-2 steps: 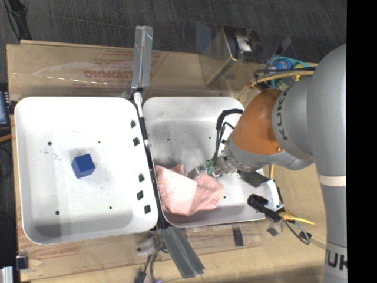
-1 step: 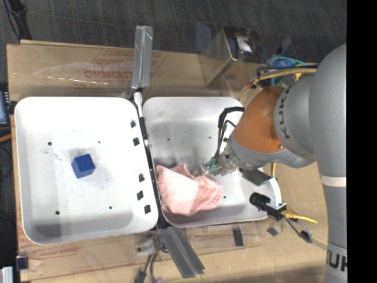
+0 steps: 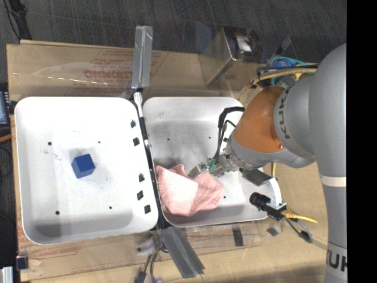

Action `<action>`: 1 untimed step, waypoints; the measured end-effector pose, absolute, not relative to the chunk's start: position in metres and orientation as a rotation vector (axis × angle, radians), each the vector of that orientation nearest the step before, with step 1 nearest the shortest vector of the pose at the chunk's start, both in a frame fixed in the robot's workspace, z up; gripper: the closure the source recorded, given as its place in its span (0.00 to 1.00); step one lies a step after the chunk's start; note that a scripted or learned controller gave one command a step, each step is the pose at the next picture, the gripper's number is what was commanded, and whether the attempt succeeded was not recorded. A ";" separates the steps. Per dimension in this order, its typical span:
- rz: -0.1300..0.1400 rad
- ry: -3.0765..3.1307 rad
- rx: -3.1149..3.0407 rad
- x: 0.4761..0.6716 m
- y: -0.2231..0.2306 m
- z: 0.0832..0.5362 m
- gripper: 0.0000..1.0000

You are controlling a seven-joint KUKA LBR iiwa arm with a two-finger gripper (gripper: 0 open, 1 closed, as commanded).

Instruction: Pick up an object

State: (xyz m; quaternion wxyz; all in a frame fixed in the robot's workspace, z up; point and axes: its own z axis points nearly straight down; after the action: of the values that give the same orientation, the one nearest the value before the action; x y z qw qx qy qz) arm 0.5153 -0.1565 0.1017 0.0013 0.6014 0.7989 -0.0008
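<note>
A crumpled pink cloth (image 3: pixel 187 190) lies in the near part of the right bin (image 3: pixel 177 119). My gripper (image 3: pixel 207 168) is down in that bin at the cloth's upper right edge, touching or just above it. The arm's orange band and grey wrist hide much of the gripper. A small blue cube (image 3: pixel 83 165) rests alone in the left bin (image 3: pixel 35 122), far from the gripper.
A metal divider (image 3: pixel 143 152) with black clips separates the two bins. An upright grey bar (image 3: pixel 142 55) stands behind the bins. Brown cardboard (image 3: pixel 70 66) lies under and behind them. The arm covers the right bin's right side.
</note>
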 end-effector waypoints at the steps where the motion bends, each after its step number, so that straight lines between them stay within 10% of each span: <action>1: -0.001 2.290 2.154 0.506 -0.132 0.092 0.00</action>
State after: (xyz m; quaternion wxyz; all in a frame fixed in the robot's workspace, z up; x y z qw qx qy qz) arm 0.5059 -0.1320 0.0922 -0.0012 0.6850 0.7285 -0.0003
